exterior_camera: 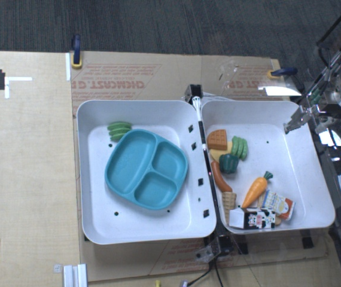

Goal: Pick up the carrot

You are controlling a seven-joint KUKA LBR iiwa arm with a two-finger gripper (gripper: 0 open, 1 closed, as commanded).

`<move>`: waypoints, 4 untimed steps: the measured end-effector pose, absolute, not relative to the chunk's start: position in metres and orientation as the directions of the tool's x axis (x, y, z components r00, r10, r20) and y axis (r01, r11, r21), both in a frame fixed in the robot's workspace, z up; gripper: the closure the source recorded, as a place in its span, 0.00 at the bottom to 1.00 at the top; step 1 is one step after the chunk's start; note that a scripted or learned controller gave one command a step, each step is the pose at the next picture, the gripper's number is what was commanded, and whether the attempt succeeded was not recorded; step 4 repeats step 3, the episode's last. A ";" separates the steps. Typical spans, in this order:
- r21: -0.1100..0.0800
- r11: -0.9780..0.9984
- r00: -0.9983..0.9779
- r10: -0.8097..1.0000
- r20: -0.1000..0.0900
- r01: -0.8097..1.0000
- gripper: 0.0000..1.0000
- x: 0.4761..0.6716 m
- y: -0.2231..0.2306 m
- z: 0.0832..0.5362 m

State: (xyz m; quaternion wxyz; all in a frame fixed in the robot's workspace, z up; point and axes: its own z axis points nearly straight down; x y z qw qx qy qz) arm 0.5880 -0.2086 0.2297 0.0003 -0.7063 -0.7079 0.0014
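The camera view looks down on a light wooden desk (27, 190) with a sheet of brown cardboard (134, 79) under two shallow white plastic bins set side by side.

The left white bin (99, 220) holds a teal plastic plate with three compartments (146, 169), lying slightly tilted in the middle. A green ridged toy vegetable (119, 130) lies just beside the plate's upper left edge.

The right white bin (296, 184) carries a cluster of toy food along its left half. The small orange plastic carrot with a green top (256, 189) lies slanted, its green end pointing up and to the right, near the bin's lower middle. Its lower tip is close to a black and white carton (253, 219), and an orange and white packet (278, 207) lies just beside it on the right. Above and to the left sit a tan waffle-like block (217, 140), a green pepper piece (238, 147), a dark teal lump (228, 163) and a reddish sausage (220, 177).

The grey metal gripper (299, 119) hangs at the right bin's upper right rim, well apart from the carrot. Nothing is seen between its parts, and whether it is open or closed cannot be told.
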 end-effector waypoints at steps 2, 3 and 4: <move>-0.001 0.059 -0.059 0.998 0.001 0.998 0.00 0.494 -0.107 0.091; 0.002 0.052 -0.052 0.999 -0.001 0.999 1.00 0.495 -0.108 0.100; 0.002 0.052 -0.052 0.999 -0.001 0.999 1.00 0.495 -0.108 0.100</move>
